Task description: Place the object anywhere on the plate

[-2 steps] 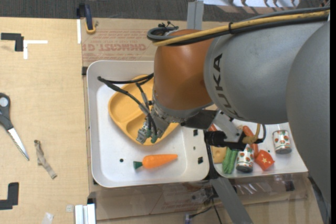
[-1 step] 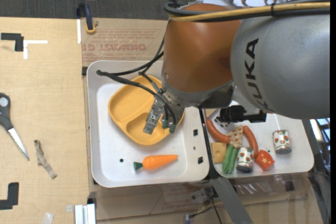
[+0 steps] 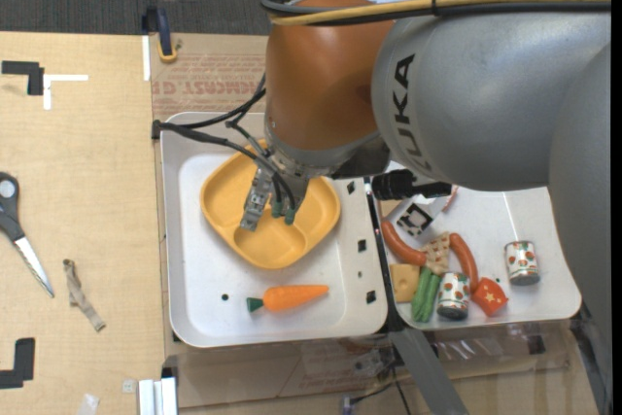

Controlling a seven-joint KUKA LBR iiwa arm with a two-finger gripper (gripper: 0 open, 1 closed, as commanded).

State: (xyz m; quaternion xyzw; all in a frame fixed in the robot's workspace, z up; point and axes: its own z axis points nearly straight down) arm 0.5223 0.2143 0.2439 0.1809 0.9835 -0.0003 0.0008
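Gripper [image 3: 269,206] hangs over the yellow plate [image 3: 233,180] in the left bin [image 3: 194,306], fingers slightly parted and holding nothing; the carrot [image 3: 292,297] lies nearer on the bin floor, apart from the plate, so grasp step judged pending: next move shifts nearward and descends.

Tan surface [image 3: 78,209] carried two shallow white bins side by side, left bin [image 3: 190,306] and right bin [image 3: 544,306], scissors [image 3: 19,233] lay near the left edge, a small strip of tape [image 3: 85,298] just beside them, black corner marks [image 3: 24,78] on the surface.
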